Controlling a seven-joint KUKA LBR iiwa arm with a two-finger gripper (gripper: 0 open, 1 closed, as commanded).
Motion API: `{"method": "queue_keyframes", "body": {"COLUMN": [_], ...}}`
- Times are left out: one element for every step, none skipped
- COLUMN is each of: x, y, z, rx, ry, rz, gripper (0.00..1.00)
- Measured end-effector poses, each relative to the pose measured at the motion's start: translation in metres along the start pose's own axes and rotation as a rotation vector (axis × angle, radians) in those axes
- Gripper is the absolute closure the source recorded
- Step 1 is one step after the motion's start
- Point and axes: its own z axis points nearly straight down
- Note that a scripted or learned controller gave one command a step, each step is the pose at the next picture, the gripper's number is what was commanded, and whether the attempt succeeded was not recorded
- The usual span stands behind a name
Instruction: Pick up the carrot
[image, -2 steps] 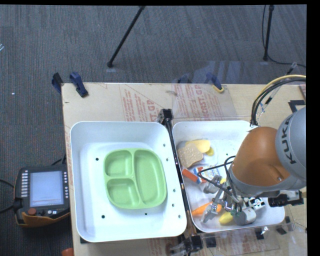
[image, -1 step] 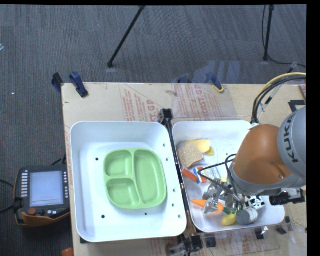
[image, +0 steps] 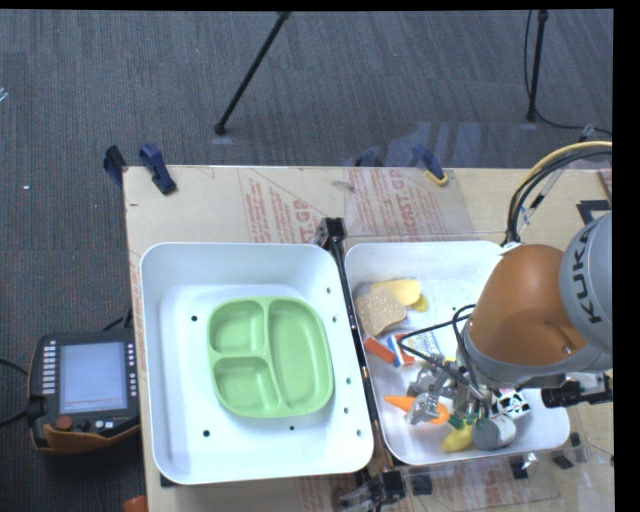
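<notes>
1. Bench (image: 250, 200) seen from above at a slant, topped with a brown board with red print and bearing two shallow white bins side by side.
2. On the left, the left bin (image: 160, 300) holds a pale green divided plate (image: 270, 357) with three compartments, lying flat near the bin's middle.
3. On the right, the right bin (image: 440, 255) is crowded with small things. Toward its far left corner a slice of bread (image: 380, 310) lies touching a yellow toy food piece (image: 405, 292) on its far side.
4. Nearer along the right bin's left wall lies a small red-orange item (image: 380, 350), just beside a blue and white packet (image: 418, 345).
5. Toward the right bin's near left corner lies the carrot (image: 402, 404), orange, flat on the bin floor, narrow end pointing at the left wall.
6. From the right, the grey arm (image: 525, 305) with its broad orange band hangs over the right bin's right half.
7. Low down, the gripper (image: 437, 400) sits at the carrot's thicker end. Whether it is spread or pressed together cannot be told, nor whether it grips the carrot.
8. By the right bin's near edge lie a small yellow item (image: 458, 438) and, just beside it, a grey round thing (image: 493, 431).
9. Off the bench's left edge, a handheld control screen (image: 88, 385) rests on the carpet.
</notes>
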Motion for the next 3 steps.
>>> {"method": "queue_keyframes", "body": {"x": [-0.001,0.001,0.014], "y": [0.001,-0.002,0.035], "z": [-0.009,0.018,-0.084], "rx": [-0.001,0.002,-0.002], "ry": [0.000,0.000,-0.007], "rz": [-0.005,0.189,0.578], "gripper": [1.00,1.00,1.00]}}
